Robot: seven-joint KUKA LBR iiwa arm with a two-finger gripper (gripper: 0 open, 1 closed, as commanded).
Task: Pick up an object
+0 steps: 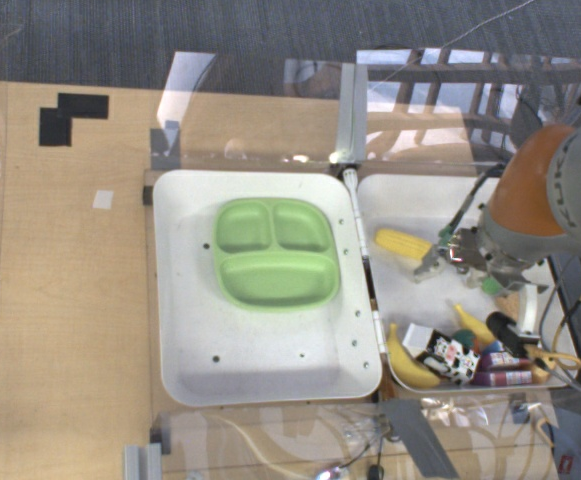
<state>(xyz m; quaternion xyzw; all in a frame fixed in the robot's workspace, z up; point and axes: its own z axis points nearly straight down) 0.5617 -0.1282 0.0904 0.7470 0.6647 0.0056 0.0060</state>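
Observation:
A yellow corn cob (402,243) lies in the upper left part of the right bin (410,200). My gripper (436,256) hangs low just to the right of the cob, close to its right end; whether it touches the cob is unclear. The grey arm with its orange band (530,193) reaches in from the right above it. A small green item (492,286) peeks out under the wrist. Along the bin's front edge lie a banana (410,361), a black-and-white object (452,356), a second yellow piece (473,325) and a purple marker (502,376).
The left bin (185,298) holds a green divided plate (275,252) near its middle. A metal divider (362,258) separates the two bins. Cables and a metal frame (470,93) stand behind the right bin. Wooden bench top (60,298) extends to the left.

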